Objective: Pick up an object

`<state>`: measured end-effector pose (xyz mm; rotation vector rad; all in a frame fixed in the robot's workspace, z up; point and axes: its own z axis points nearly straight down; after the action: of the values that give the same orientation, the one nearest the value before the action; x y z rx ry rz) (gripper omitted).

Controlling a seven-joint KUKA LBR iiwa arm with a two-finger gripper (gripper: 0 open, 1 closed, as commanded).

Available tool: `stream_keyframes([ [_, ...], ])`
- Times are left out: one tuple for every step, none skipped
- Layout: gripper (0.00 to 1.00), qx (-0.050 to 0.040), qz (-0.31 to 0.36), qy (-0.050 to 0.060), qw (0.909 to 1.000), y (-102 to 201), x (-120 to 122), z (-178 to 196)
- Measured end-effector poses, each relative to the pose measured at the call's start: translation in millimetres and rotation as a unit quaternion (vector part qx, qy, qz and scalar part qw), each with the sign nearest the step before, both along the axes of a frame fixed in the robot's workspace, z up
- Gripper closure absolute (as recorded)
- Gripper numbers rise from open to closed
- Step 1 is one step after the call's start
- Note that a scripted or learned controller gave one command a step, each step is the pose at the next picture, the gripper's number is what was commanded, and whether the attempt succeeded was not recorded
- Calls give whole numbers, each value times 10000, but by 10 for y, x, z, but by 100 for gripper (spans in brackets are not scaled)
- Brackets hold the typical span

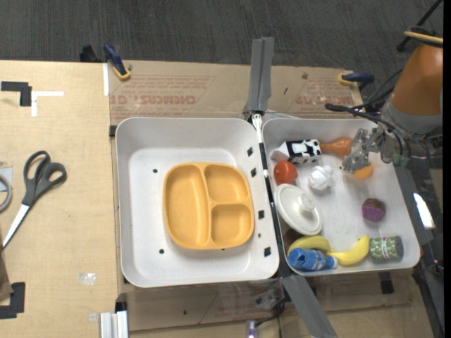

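Lower gripper (358, 153), spread state impossible to tell, squarely over orange piece (361, 170) near right bin (403, 189) far edge, then close.

End effector (358, 159) low in right bin (402, 189) by orange piece (361, 171); yellow divided plate (209, 205) in left bin (134, 189)

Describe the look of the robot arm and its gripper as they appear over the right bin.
The arm enters at the right edge with a rounded orange band above a grey wrist section. Thin dark cables loop off its left side. Below hangs the small metallic grey gripper, built of slim, pale, shiny parts, over the shallow white right bin. No lettering or markings are legible.
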<state>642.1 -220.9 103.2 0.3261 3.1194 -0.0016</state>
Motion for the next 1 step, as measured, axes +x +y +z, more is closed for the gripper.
stream_keyframes([
  [100, 6, 1669, 10, 9860, 635, -587, -107],
])
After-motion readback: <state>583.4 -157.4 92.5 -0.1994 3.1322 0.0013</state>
